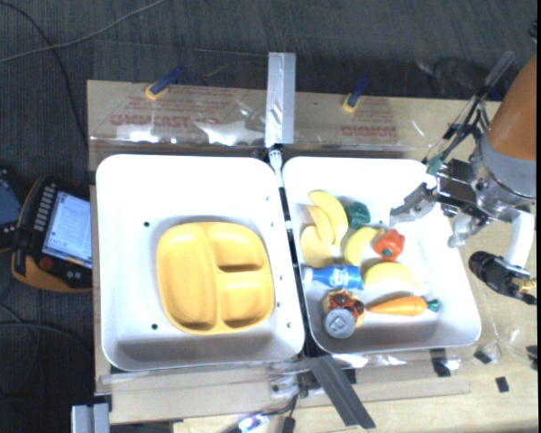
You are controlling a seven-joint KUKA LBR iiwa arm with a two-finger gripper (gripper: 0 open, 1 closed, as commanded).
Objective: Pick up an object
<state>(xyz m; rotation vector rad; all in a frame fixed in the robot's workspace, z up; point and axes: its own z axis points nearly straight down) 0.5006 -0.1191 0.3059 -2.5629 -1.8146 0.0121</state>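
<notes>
The right bin (455, 318) holds a heap of toy food: yellow bananas (321, 225), a green piece (357, 213), a red-orange pepper (390, 243), a blue can (332, 276), a pale yellow fruit (389, 279), an orange carrot (397, 307) and a round grey-red can (339, 320). My gripper (430, 220) hangs over the bin's right side, just right of the pepper. It is open, its fingers spread wide with nothing between them.
The left bin (126, 206) carries a yellow divided tray (216, 273). A metal divider (280, 97) stands at the back between the bins. A tablet and orange pendant (54, 237) lie off the bench to the left.
</notes>
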